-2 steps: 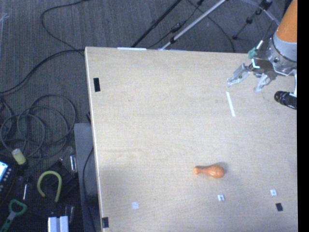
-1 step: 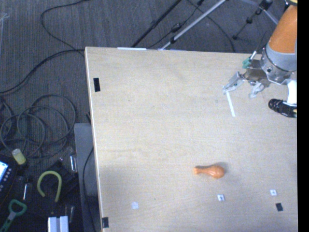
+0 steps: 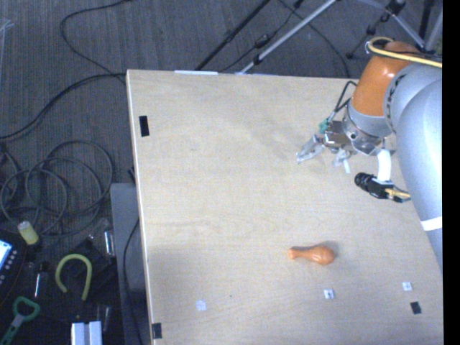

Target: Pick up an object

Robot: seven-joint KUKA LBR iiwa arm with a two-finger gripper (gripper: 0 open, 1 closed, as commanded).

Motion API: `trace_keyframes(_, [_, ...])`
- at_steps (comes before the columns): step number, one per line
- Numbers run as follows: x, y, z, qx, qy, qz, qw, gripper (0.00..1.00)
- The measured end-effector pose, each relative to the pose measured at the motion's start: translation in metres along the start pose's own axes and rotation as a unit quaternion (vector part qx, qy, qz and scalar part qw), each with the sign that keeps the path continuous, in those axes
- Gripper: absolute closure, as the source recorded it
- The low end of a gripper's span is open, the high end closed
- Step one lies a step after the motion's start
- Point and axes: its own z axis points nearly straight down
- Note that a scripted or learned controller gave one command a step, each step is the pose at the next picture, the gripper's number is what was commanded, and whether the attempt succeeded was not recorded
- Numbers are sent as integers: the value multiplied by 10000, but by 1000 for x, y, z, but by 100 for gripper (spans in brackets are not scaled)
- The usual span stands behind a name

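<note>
Orange toy [image 3: 313,254], one only, lies flat on the bare counter [image 3: 230,192] in the lower right of the frame, its narrow end pointing left and its rounder end right. It looks like a small drumstick or gourd; which of the two cannot be told. Nothing touches it.

One arm [image 3: 420,135] enters from the right edge, grey with an orange band [image 3: 377,85] above the wrist. Its pincer [image 3: 323,153] hovers in the upper right of the frame, well apart from the toy and above it in the picture. Two pale fingers [image 3: 307,152] show, spread apart, with nothing between them. A short black part [image 3: 372,184] with a yellow tip sticks out just below the wrist.

On the counter sit five small marks: one black tab [image 3: 144,126] near the upper left corner, another [image 3: 157,330] at the lower left edge, a third [image 3: 415,307] at lower right, and pale square tags, one [image 3: 328,293] just below the toy.

Left of the counter, on the dark floor, lie looped black cables [image 3: 57,185], one green hook-shaped thing [image 3: 73,270] and one small yellowish cap [image 3: 28,232]. Tripod legs [image 3: 302,20] cross the upper part of the frame.
</note>
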Motion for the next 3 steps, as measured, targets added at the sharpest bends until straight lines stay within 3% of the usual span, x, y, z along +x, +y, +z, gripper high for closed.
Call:
trace_keyframes(1, [0,0,-10,2,-19,-12,10000,100])
trace_keyframes(2, [0,0,-10,4,-22,-11,10000,0])
trace_keyframes(3, [-14,1,-28,-17,-7,-684,9977,0])
